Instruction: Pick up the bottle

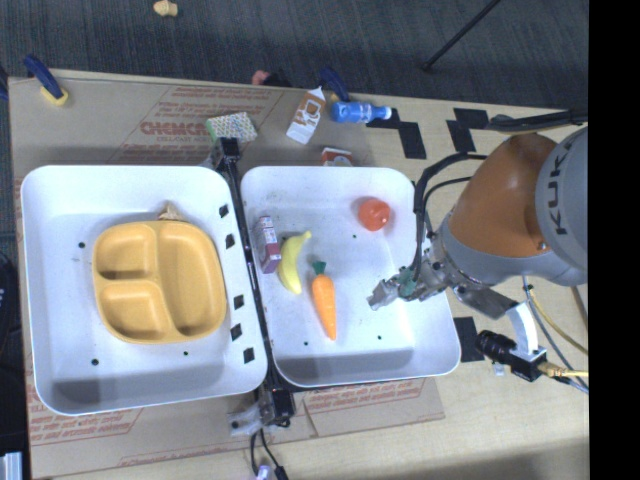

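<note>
The gripper (386, 294) sits low in the right bin (400, 353), holding nothing, near the carrot (324, 306); I cannot tell how wide it is. The blue bottle (358, 113) lies outside on the tabletop (440, 133).

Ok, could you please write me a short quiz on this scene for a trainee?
1. True or false: the bottle lies inside a bin.
2. Which lies nearest the gripper? A) carrot B) plate C) bottle
3. Fill in: the gripper is over the ___ bin.
Key: 1 false, it lies on the bench beyond the bins; 2 A; 3 right bin.
</note>
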### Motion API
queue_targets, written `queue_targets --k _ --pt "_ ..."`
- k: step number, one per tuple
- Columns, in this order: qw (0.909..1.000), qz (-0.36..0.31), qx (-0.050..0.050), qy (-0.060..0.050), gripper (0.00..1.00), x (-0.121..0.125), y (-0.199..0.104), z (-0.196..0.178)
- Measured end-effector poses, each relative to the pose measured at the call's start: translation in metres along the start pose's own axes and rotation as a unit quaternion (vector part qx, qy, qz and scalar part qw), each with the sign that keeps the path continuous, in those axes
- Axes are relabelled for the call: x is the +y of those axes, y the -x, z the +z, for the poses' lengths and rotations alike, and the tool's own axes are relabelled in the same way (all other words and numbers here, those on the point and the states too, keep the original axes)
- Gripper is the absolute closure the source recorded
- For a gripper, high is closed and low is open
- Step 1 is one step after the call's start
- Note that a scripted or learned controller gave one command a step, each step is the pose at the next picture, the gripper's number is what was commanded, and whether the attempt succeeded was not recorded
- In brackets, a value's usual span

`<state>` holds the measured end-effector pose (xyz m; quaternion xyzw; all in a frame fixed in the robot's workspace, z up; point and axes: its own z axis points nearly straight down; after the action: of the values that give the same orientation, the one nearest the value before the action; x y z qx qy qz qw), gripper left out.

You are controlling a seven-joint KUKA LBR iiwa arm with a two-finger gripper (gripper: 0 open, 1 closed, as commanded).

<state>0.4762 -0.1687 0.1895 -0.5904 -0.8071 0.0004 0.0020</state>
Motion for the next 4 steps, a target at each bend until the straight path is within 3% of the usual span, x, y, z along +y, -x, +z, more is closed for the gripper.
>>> queue_targets --k 1,2,3,4 --pt "0.9975 0.071 -0.001 0.001 1.0 0.016 -0.05 -0.035" --pt "0.9782 0.208 -0.001 0.001 1.0 0.023 -0.07 -0.044" --pt "0.9926 0.121 -0.002 0.001 1.0 -0.002 0.007 -0.047" --pt "0.9889 0.149 0.0 0.0 1.0 0.014 -0.043 -0.013"
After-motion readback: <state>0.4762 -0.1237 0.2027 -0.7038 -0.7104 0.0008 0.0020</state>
